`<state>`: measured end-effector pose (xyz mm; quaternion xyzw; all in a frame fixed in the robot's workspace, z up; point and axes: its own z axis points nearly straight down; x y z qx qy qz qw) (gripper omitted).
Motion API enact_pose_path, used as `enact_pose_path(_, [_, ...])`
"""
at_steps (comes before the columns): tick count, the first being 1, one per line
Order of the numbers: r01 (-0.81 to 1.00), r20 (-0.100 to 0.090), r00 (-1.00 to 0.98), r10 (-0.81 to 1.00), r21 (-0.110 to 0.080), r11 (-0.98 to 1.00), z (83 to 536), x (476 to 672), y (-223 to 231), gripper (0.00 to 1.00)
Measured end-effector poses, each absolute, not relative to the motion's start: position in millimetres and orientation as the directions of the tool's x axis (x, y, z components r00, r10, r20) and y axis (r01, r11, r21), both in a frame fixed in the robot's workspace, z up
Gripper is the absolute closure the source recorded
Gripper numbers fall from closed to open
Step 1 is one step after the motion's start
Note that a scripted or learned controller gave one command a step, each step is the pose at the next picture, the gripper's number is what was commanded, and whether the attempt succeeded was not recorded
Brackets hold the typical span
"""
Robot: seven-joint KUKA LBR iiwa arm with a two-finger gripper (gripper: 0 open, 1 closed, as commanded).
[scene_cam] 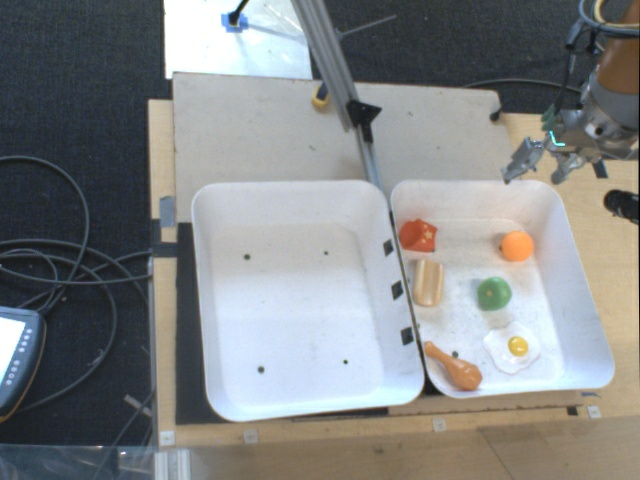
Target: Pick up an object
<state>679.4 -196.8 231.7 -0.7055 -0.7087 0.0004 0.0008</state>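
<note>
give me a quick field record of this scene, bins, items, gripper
left bin: no items in it
right bin: six items
items: red piece, orange ball, tan block, green round piece, fried egg, drumstick
gripper: open, above the right bin's far rim, holding nothing
nearest item to gripper: orange ball

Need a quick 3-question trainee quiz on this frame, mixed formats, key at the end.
1. True or false: the gripper holds the orange ball.
2. Which bin holds the fried egg? A) left bin B) right bin
3. Fill in: the green ball lies between the orange ball and the ____.

Key: 1 false, the gripper hangs above the right bin's far rim with open fingers, nothing between them; 2 B; 3 fried egg.
</note>
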Motion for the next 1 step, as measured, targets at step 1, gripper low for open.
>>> enact_pose_path(1, [1.000, -0.002, -0.007, 1.000, 0.001, 0.007, 234.4, 680.2, -196.6, 0.00])
